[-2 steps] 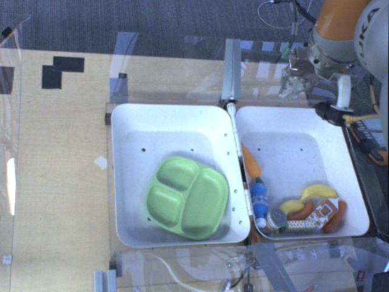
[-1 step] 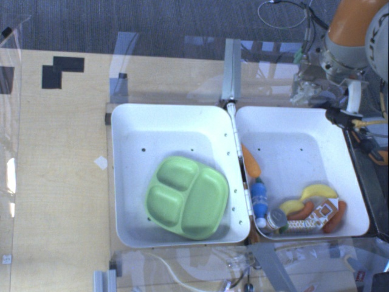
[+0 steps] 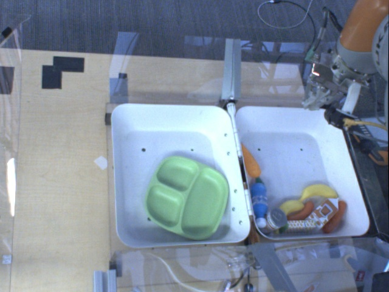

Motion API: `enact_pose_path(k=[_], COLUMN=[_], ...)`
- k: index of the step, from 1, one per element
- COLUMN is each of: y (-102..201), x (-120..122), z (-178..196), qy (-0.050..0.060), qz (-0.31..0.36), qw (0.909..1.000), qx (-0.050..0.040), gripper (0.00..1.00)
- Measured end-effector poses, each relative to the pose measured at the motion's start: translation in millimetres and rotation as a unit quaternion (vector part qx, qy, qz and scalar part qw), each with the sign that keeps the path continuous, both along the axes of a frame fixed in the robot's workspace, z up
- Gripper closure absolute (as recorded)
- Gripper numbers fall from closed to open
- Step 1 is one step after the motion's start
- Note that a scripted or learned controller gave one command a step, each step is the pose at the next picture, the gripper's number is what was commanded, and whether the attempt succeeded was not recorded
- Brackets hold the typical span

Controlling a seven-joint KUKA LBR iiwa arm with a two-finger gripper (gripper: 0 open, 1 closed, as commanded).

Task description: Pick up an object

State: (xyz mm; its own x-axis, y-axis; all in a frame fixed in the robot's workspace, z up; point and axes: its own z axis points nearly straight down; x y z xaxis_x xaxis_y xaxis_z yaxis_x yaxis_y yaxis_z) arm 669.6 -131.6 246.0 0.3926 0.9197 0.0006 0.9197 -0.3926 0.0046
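My gripper (image 3: 331,99) hangs over the back rim of the right bin (image 3: 292,145), at its far right corner. Its fingers are open and nothing sits between them. In the right bin's front corner there is a pile: a yellow banana (image 3: 317,192), a brown sausage (image 3: 304,210), a red and white box (image 3: 321,214), a red sausage (image 3: 336,216) and a small can (image 3: 276,219). A blue bottle (image 3: 259,198) and an orange carrot (image 3: 250,161) lie along that bin's left wall. All are well in front of the gripper.
A green compartment plate (image 3: 187,196) lies tilted in the left bin (image 3: 152,132). A metal divider post (image 3: 230,72) stands behind the seam between the bins. Cables (image 3: 285,11) trail on the floor behind the bench.
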Motion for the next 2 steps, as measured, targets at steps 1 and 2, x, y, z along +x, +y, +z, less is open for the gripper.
enact_pose_path(k=[1,2], y=[-47,-58], x=[-3,-2], z=[3,8], qy=[-0.002,-0.001], qz=[-0.039,-0.031], qw=[0.9992,0.9995], qx=[-0.0003,-0.0005], gripper=[1.0,1.0])
